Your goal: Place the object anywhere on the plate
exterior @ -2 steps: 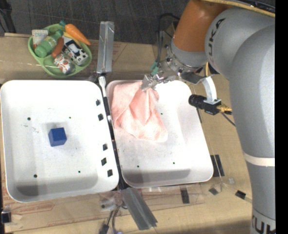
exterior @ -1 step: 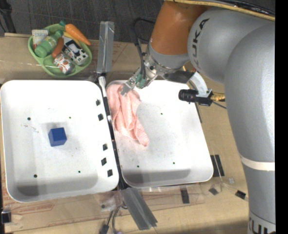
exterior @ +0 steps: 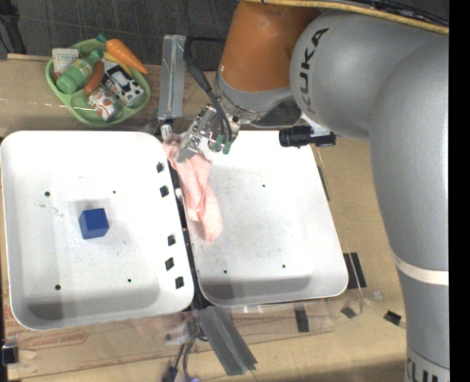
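Where the arm [exterior: 362,78] comes in from the right on my screen, its orange band [exterior: 263,46] sits over the far edge of the bench [exterior: 362,237], and the gripper [exterior: 209,138] is at the far left corner of the right bin [exterior: 299,213]. I cannot tell from this slant whether the gripper is wide, narrow or clamped on anything; the wrist hardware and its wires clutter that spot.

Just beneath it is the pink cloth [exterior: 197,191]. It is a soft, pale salmon piece, crumpled and drawn out into a long strip rather than spread flat. Its upper end is bunched up right against the gripper, with a fold poking out to the left over the bin's corner. From there it runs toward me along the left side of the right bin, close beside the seam between the two bins, and ends in a rounded, wrinkled lobe about halfway down that side. I cannot say whether the strip is lying on the bin floor or partly lifted off it.

The left bin [exterior: 28,181] has a small blue cube [exterior: 94,223] near its middle, well apart from the cloth. Behind that bin, a green bowl [exterior: 68,106] on the bench is heaped with toy food and packets, a carrot [exterior: 123,54] among them.
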You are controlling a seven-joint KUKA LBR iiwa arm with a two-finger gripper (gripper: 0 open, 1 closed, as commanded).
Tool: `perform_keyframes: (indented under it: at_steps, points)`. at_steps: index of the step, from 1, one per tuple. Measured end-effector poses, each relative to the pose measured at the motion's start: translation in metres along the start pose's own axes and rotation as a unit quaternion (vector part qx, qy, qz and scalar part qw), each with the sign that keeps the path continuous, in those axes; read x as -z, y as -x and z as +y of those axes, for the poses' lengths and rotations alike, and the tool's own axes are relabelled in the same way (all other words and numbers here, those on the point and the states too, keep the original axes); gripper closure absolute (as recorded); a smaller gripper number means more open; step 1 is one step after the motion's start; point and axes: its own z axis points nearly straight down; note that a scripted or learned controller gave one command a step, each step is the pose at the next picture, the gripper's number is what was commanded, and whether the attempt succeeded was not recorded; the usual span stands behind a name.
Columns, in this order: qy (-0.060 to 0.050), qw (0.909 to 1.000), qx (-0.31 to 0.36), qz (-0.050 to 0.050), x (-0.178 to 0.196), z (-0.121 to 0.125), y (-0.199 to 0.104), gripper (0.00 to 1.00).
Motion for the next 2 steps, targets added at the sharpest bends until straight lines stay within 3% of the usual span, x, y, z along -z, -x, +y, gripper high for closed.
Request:
perform_keyframes:
  at_steps: [1, 2]
  points:
    - [0.001, 0.9795, 0.201, -0.004, 0.003, 0.046, -0.009, 1.00]
    - [0.002, 0.9729, 0.231, -0.004, -0.002, 0.097, -0.038, 1.00]
